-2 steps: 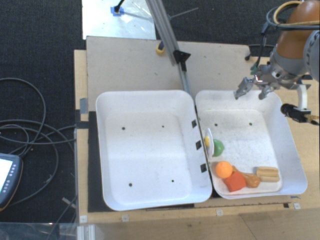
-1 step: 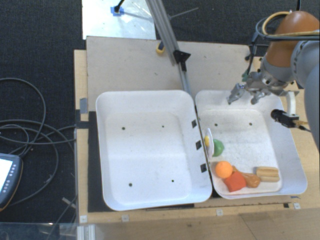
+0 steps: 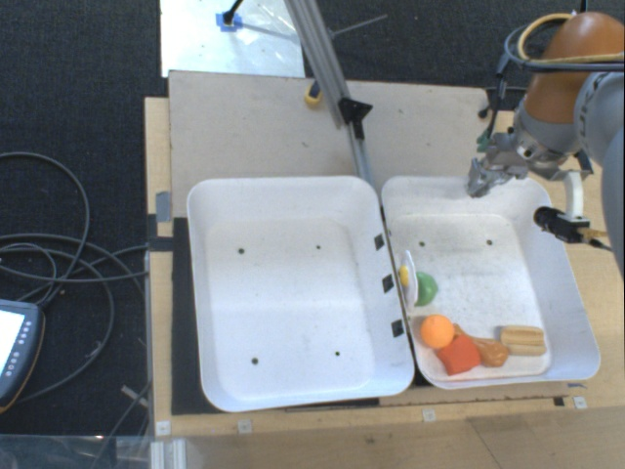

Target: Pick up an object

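Left bin [image 3: 293, 291] on bench [image 3: 254, 125]. Right bin [image 3: 488, 233]: green ball [image 3: 426, 288] by the divider; orange ball [image 3: 437, 331], red block [image 3: 459, 356], tan bread-like piece [image 3: 522, 339] clustered at near edge. Gripper [image 3: 480, 182] sits over far rim, well apart from all objects. Jaws: open or closed, cannot tell.

One white bin [image 3: 444, 203] sits right under the pincer [image 3: 483, 179], and its twin [image 3: 283, 291] lies just past it, away from the arm. A slanted grey pole [image 3: 322, 47] crosses the bench [image 3: 244, 125] between them. Well beyond the twin, black cables [image 3: 59, 252] loop near a handheld screen [image 3: 15, 345].
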Controlling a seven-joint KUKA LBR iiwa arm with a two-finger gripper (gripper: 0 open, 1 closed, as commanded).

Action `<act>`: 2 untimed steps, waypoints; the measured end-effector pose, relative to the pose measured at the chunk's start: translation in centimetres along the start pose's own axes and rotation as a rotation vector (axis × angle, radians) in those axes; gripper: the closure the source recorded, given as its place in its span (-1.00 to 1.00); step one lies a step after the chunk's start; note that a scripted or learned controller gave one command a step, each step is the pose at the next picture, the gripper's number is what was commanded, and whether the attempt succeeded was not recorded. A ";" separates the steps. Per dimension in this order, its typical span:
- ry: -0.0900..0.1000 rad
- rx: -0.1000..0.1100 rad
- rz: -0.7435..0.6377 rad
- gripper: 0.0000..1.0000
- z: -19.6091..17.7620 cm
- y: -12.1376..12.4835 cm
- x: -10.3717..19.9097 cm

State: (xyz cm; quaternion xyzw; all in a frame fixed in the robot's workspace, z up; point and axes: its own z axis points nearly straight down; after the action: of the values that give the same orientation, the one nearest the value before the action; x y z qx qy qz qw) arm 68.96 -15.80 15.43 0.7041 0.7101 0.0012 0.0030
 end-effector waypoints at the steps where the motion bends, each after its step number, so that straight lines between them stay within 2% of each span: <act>1: 0.001 -0.001 0.004 1.00 -4.5 0.0 -0.3; 2: 0.000 -0.003 0.004 1.00 -10.1 0.2 -0.4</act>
State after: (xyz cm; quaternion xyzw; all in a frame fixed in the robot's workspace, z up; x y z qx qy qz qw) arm 69.14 -16.14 25.51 0.7053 0.7088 0.0025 0.0042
